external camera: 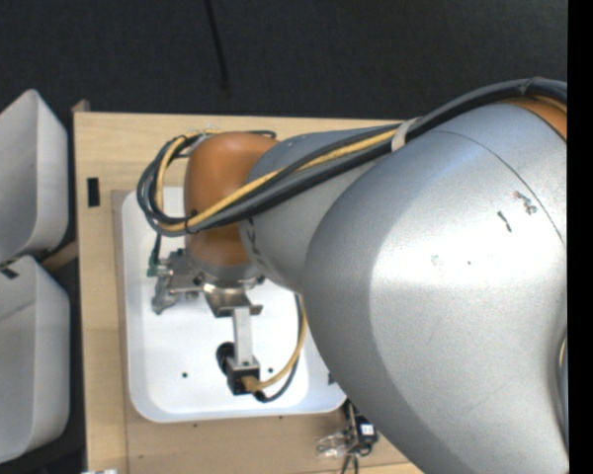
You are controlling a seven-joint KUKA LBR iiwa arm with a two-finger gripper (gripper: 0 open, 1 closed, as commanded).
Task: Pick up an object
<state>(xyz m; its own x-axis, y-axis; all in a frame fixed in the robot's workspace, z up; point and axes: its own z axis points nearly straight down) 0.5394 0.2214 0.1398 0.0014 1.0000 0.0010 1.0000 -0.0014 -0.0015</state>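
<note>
**Grey robot arm low over a white bin**

Filling the right half and reaching in from the right: the grey robot arm point(445, 294), bulky and close to the camera. Beneath it, a pale wooden bench point(99, 294) bearing a shallow white bin point(148, 363), partly covered by the arm. At the wrist, an orange band point(222, 181), crossed by black and yellow cables. Just below that, low over the bin's middle, the gripper point(183, 284), seen from behind its mount; cannot tell whether wide or narrow. Thing to be picked up: not to be made out, the bin floor under the wrist being hidden. On the bench, just off the bin's near right corner, a small dark and shiny tangle point(344, 444).
</note>
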